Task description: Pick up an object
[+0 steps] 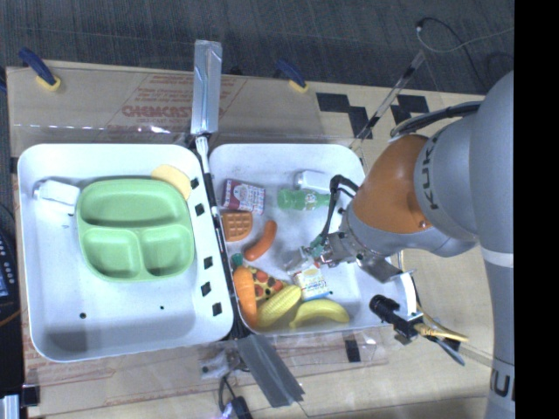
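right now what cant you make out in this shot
- Gripper, camera view: the fingers are too small and cluttered to read, and the arm's orange band covers the wrist.
- Small carton by the banana: print too small to read.
- Bin floor at right: hidden under the arm.

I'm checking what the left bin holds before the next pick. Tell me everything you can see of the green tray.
The green tray is a pale green, smooth, plastic-looking dish with rounded corners. It has three compartments: one long one across the top and two smaller ones below. It lies flat, right way up, in the upper part of the left bin. A yellow, rounded thing rests against its upper right corner, and a small white thing sits at its upper left edge.
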